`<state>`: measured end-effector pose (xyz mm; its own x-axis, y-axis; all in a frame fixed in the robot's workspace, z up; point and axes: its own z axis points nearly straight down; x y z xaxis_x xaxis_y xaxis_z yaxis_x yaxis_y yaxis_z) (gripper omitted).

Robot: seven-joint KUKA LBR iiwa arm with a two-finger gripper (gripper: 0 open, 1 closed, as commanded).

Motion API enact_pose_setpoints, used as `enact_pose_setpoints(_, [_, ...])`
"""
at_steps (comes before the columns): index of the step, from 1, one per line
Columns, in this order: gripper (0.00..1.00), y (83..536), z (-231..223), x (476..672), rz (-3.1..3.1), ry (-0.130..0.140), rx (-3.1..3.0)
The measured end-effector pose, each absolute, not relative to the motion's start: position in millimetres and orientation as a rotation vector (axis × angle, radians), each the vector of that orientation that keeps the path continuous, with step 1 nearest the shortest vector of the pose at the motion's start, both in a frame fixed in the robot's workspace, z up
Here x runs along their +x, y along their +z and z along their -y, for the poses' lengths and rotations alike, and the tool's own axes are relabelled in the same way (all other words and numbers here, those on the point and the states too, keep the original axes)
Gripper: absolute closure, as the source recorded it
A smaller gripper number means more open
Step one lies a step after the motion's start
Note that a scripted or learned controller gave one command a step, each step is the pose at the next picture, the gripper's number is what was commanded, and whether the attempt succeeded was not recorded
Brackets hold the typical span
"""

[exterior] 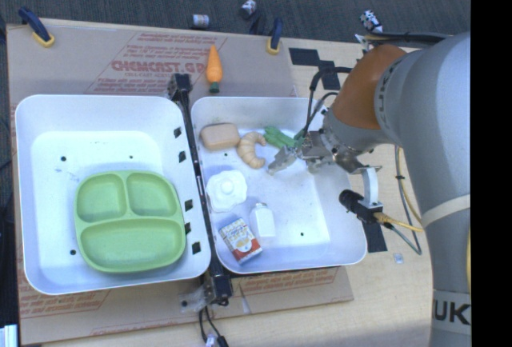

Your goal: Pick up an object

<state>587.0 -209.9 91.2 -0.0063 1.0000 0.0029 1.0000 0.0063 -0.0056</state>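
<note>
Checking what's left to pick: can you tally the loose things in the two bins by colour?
Green: 2, the divided plate in the left bin and a green item beside the gripper
Tan: 2, bread piece, croissant
White: 2, round lidded cup, small bottle
Red and orange: 1, carton
Total: 7

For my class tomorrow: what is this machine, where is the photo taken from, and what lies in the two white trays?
One camera looks down at a slant on a bench. The grey arm with an orange band is a robot reaching in from the right; its pincer hovers low in the right bin, beside a green item and a croissant. I cannot tell whether it holds anything. That bin also has a bread-like piece, a white container, a small white bottle and a small carton. The left bin holds a green divided plate.
</note>
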Motion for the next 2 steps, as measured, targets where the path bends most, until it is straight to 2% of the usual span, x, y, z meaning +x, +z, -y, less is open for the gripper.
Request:
enact_pose_setpoints(1, [0.00, 92.1, 148.6, 652.4, 2.228, 0.001, -2.213])
enact_pose_setpoints(2, [1.00, 102.4, 148.6, 652.4, 2.232, 0.004, -2.206])
